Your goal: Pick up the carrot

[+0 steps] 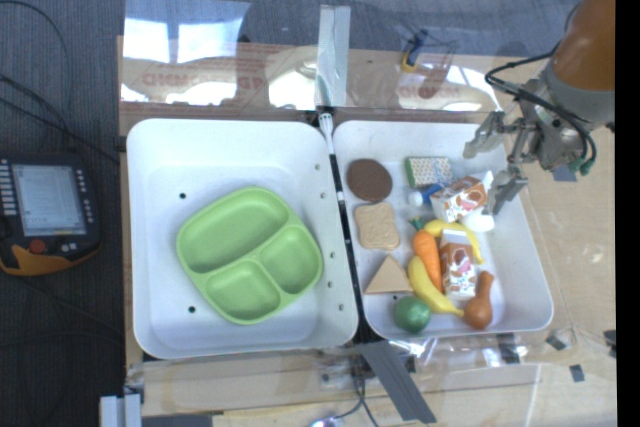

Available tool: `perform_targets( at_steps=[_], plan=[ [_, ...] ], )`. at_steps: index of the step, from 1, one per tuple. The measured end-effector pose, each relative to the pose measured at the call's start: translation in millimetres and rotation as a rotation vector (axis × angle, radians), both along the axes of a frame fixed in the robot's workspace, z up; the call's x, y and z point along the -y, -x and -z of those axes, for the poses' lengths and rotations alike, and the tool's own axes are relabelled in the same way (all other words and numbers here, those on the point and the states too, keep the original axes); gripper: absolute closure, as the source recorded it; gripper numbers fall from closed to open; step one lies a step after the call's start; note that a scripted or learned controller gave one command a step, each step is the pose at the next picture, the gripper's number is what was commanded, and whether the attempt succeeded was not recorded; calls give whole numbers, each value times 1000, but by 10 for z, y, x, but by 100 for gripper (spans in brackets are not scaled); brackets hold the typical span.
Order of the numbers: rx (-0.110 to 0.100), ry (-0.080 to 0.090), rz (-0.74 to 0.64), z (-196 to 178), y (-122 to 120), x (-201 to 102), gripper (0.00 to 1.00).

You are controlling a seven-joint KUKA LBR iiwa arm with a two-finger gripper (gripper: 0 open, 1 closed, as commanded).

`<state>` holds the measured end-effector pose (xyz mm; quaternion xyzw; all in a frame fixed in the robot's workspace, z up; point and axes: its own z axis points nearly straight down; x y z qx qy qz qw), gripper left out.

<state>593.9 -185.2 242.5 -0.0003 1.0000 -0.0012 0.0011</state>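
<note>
while the arm hangs over the right bin's far corner, the carrot lies loose

from my remote seat i see the grey arm with its orange band [588, 35] reaching in from the right, its two-finger gripper [500, 160] above the upper right part of the right shallow white bin [535, 265]. the fingers are spread apart, with nothing between them. one finger [508, 190] points down just beside a small red and white snack packet [460, 201]; whether it touches, i cannot tell.

the small orange toy carrot [427, 255] lies among the other play food in the middle of the right bin, near the gripper but apart from it. it rests against a yellow toy banana [430, 289] below it and just left of a red and white carton [458, 267]. around it i see a round brown patty [369, 179], a tan slice of toast [377, 225], a tan triangular wedge [387, 275], a green round fruit [411, 314], a brown drumstick [480, 303] and a green speckled block [427, 170].

the left shallow white bin [165, 160] holds a light green divided plastic plate [250, 255]. a handheld control pendant [45, 215] lies on the floor to the left.
</note>
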Motion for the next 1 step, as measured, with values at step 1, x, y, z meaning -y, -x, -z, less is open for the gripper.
perform_targets(
  at_steps=[1],
  plan=[
    [3,-1,-58,1321,288,-349,0]
  ],
)
